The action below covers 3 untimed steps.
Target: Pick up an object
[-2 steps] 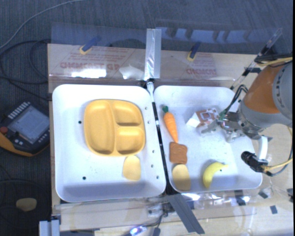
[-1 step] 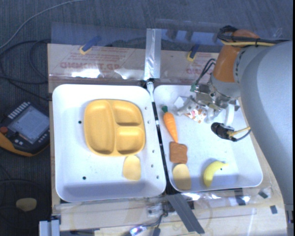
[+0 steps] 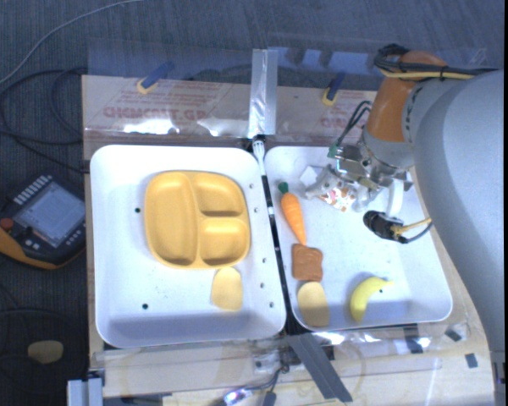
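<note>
**A:** Start from the small white-and-red object (image 3: 337,195) at the back of the right bin (image 3: 423,265). It sits right under the gripper (image 3: 353,180), touching it or nearly so, and it's the nearest candidate you have.

**B:** Is it between the fingers?

**A:** You can't say that from here. The wrist hardware covers the fingertips, so whether the jaws are open, closed, or on anything — I cannot tell. The object peeks out on the side of the gripper toward the bin divider, slightly nearer the camera.

**B:** What is its long axis?

**A:** Too small and too crumpled-looking to give one. You'd treat it as a lump, not a bar.

**B:** And the other pieces?

**A:** Moving outward, the carrot (image 3: 293,214) lies just beside the divider, well to the side of the gripper, its long axis running from back to front with the green top at the back. Beyond it toward the front come the brown block (image 3: 306,262) and the pale yellow piece (image 3: 312,301), then the banana (image 3: 368,296) near the front wall. All are farther off than the white-and-red one.

**B:** The left bin?

**A:** The yellow tray (image 3: 196,218) and a pale piece (image 3: 227,289) — well apart from the arm, which reaches in from the other side. My judgement is that the move turns on that small offset toward the divider
</note>
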Each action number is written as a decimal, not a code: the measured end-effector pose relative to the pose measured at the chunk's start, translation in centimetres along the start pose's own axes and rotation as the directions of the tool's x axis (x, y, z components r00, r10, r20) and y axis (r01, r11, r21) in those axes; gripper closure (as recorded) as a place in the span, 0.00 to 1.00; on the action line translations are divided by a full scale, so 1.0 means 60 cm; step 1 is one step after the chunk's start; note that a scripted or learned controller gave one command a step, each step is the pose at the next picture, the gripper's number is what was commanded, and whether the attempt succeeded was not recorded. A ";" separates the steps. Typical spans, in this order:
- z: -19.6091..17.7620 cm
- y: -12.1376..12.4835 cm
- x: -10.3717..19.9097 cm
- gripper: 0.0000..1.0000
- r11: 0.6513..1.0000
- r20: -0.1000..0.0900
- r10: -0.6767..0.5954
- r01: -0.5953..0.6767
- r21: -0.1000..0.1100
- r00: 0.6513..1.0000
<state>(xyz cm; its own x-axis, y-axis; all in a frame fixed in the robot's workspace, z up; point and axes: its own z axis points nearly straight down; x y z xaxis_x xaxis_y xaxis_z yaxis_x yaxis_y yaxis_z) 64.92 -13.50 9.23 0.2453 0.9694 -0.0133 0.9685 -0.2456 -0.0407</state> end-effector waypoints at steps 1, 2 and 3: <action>0.000 0.000 0.000 0.00 1.000 0.000 0.000 0.000 0.000 1.000; -0.011 -0.006 -0.003 1.00 1.000 0.008 -0.003 0.003 0.015 1.000; 0.007 -0.027 -0.107 1.00 0.999 -0.009 0.007 -0.007 -0.045 1.000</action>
<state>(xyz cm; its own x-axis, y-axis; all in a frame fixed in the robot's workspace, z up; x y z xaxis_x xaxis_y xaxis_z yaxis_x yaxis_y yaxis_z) 61.76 -19.35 8.96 0.2521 0.9677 -0.0048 0.9677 -0.2521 0.0042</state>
